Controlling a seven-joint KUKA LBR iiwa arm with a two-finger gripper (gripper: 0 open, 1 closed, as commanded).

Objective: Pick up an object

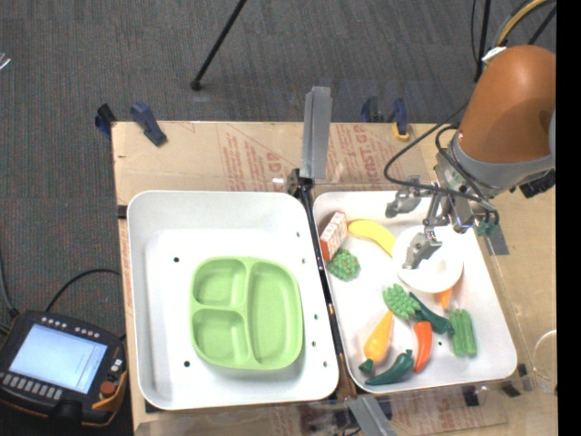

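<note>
My gripper (425, 240) hangs low over the right bin (495, 284), just above the upper left part of a white plate (438, 269). A yellow banana (372, 234) lies a short way to its left. Beyond that sit a small red and white box (333, 234) and a green broccoli floret (344, 264). Below the plate lie a leafy green piece (398, 300), a dark green cucumber (433, 315), an orange carrot (443, 296), a green bundle (463, 331), a yellow-orange pepper (379, 334), a red chili (423, 345) and a dark green pepper (392, 371). I see nothing held.
The left bin (159, 234) holds a light green divided tray (247, 313). A grey upright post (316, 134) stands at the back between the bins. A teach pendant (59, 361) lies off the bench at lower left.
</note>
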